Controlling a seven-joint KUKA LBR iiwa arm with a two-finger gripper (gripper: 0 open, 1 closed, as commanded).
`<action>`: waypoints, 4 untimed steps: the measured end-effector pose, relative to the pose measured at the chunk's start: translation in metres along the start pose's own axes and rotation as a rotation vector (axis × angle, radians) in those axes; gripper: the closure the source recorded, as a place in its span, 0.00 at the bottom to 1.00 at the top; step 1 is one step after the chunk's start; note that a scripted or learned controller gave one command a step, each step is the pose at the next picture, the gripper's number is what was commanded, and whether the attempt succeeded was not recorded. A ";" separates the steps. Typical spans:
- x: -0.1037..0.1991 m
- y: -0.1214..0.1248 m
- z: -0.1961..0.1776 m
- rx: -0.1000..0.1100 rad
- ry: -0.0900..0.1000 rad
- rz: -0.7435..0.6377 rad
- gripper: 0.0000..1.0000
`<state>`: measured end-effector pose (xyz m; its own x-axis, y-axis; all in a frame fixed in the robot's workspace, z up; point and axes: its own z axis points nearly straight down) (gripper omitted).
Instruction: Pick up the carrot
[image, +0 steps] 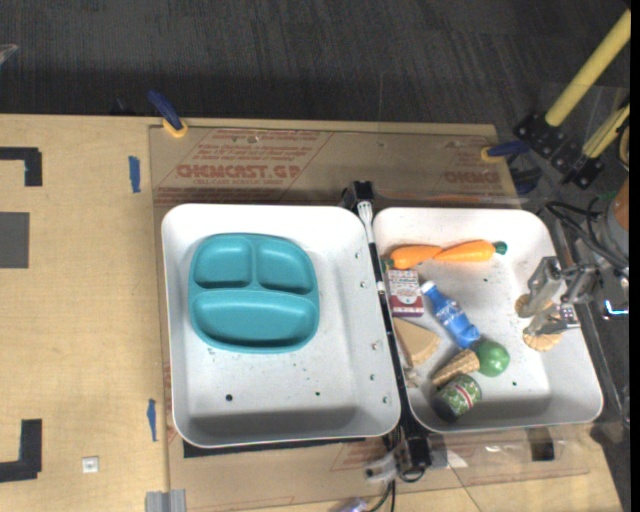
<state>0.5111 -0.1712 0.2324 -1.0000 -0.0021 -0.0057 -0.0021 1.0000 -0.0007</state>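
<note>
While the carrot (452, 253) lies lengthwise along the far wall of the right bin (575, 395), just beyond the small red carton (403, 288), your gripper (546, 300) sits well apart from it at the bin's right side. You can see its fingers spread with nothing between them, above a tan cookie-like piece (545, 339), so expect a leftward reach across.

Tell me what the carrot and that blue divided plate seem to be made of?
The carrot looks like moulded plastic: even orange, smooth with a slight sheen, so probably a toy. The teal plate also looks plastic: uniform colour, rounded moulded compartments, matte finish.
</note>
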 end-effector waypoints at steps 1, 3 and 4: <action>0.001 0.051 0.121 0.002 -0.013 0.170 0.00; -0.142 0.055 0.145 0.003 0.029 0.350 0.00; -0.152 0.056 0.129 0.003 -0.014 0.349 1.00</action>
